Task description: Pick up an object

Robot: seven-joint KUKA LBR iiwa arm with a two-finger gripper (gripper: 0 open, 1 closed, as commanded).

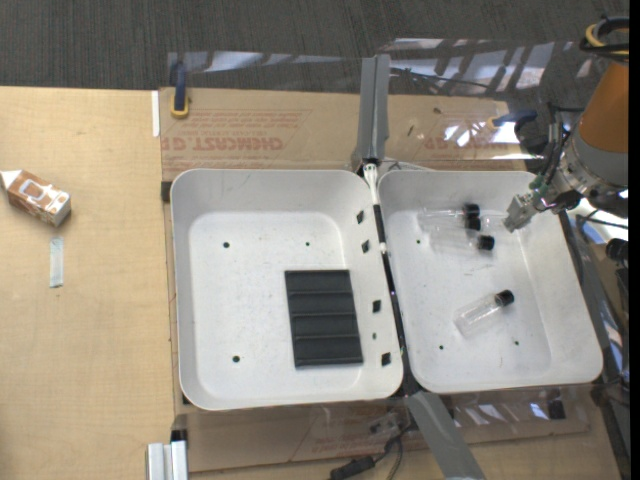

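A: The surface [80, 368] is pale wood on the left, with flattened brown cardboard [260, 133] laid under two shallow white bins, and dark grey carpet [300, 13] runs along the top. What sits in the left bin [205, 268]?

B: One black ribbed slab [323, 317], lying flat, a little right of the bin's middle and toward its near half. It touches none of the walls.

A: And the right bin [560, 358]?

B: Three small things. A clear vial with a black cap [485, 309] lies on its side near the middle, cap pointing up and to the right. A second clear vial [447, 218] lies in the far part of the bin, its black cap at the right end. Just below and to the right of that cap sits a small black piece [486, 242], apart from both vials.

A: Where is the arm?

B: It enters at the upper right, the orange band [608, 118] showing above the wrist. The gripper [522, 215] hangs at the far right part of the right bin, near the second vial's cap but not touching it.

A: Are the jaws clenched or released?

B: I cannot tell; the tip is too small and blurred. Nothing is visibly between them.

A: Anything off to the side?

B: A small orange and white carton [38, 197] lies on the wood at far left, with a thin pale strip [56, 265] just below it. A yellow-handled clamp [179, 93] grips the cardboard's far left corner.
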